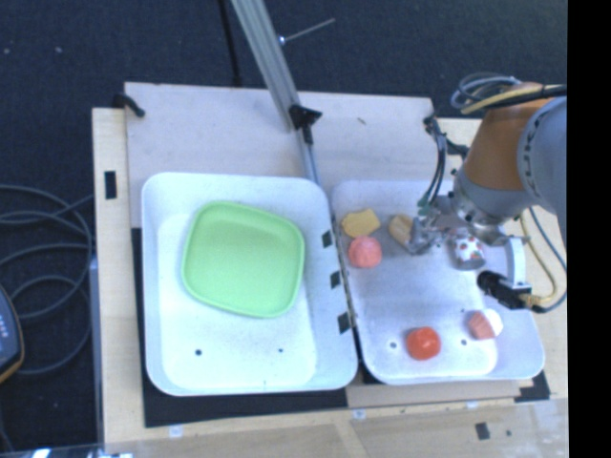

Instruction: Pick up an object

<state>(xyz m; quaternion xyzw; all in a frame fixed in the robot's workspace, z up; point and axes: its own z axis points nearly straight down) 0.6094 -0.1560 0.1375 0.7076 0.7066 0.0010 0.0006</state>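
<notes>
Two white bins sit side by side on the bench, and in the right bin (pixel 382 346) the gripper (pixel 422 237) hangs low just right of a tan lump (pixel 400 227), nearest it, its grip hidden from me.

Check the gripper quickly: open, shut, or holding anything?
Gripper: cannot be told; it sits low in the right white bin beside a small tan block, and nothing is visibly held.
</notes>
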